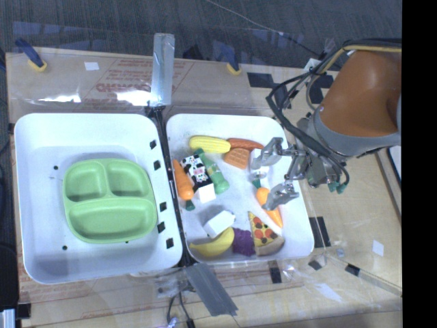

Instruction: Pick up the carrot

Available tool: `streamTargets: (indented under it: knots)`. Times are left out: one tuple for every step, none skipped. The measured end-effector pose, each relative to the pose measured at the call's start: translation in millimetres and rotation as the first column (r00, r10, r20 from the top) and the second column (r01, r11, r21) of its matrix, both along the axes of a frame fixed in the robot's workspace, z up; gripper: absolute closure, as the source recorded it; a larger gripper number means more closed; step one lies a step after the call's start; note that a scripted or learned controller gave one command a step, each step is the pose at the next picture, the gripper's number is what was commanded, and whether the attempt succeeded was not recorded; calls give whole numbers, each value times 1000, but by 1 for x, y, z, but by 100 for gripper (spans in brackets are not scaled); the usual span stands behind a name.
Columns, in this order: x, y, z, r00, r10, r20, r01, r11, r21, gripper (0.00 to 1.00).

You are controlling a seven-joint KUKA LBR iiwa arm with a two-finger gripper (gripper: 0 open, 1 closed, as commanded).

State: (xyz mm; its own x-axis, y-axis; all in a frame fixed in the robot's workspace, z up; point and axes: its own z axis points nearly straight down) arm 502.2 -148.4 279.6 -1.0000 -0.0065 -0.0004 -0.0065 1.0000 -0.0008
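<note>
An orange carrot (182, 178) with a green end lies along the left wall of the right bin (300, 217). It is left of a black-and-white carton (195, 169). A second orange, tapered piece (270, 209) lies near the bin's right side. My gripper (276, 173) hangs over the right part of this bin. It is open, with one finger (268, 150) toward the back and the other (283, 195) just beside the tapered orange piece. Nothing sits between the fingers. The carrot by the left wall is well to the gripper's left.
The right bin also holds a corn cob (209, 143), a red-orange sausage (244, 143), a green bottle (218, 176), a white block (219, 221), a banana (210, 244), purple grapes (242, 241) and a pizza slice (263, 231). A green divided plate (108, 200) lies in the left bin (34, 183).
</note>
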Motion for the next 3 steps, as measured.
streamTargets:
  knots:
    - [-2,-26,-87,1000,19,-6,-19,1000,3,0]
    - [27,-53,-187,987,-163,3,163,987,0,0]
    - [29,-51,-176,988,-154,4,154,988,0,100]
